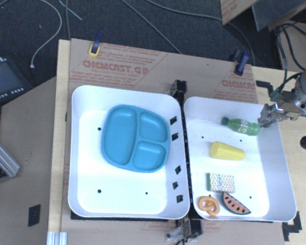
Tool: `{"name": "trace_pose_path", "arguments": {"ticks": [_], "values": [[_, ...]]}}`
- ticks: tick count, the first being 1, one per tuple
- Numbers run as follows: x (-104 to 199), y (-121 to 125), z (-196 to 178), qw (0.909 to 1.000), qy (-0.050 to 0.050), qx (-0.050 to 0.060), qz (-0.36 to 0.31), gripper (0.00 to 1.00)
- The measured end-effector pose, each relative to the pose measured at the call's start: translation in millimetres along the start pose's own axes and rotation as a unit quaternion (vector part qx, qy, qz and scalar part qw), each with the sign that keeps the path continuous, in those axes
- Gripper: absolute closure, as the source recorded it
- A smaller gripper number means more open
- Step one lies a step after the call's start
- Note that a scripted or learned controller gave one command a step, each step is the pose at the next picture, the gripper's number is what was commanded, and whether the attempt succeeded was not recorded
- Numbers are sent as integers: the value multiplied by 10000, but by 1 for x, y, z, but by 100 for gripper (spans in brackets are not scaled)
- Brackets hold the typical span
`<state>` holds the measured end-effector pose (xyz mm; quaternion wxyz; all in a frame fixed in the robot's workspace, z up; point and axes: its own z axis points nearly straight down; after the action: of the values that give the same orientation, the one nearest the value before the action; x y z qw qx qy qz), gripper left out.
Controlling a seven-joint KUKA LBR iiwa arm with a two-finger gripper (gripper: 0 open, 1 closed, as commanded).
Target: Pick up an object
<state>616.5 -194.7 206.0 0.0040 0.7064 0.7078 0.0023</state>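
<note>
Camera view: the hand (266,116), grip state unclear, nears the green bottle (240,126); next, descend and close.

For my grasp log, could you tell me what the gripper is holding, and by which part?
Nothing is visibly held. The gripper sits beside the cap end of the green bottle, which lies in the right bin.

"CHEMCAST GP" — red print, twice — on the brown bench sheet (148,64)
</note>
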Motion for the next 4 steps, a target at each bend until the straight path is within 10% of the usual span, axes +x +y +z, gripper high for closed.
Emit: {"name": "trace_pose_path", "arguments": {"ticks": [1, 4], "values": [[0, 1, -15, 10000, 6, 23, 1, 100], [153, -39, -21, 10000, 31, 52, -20, 100]]}}
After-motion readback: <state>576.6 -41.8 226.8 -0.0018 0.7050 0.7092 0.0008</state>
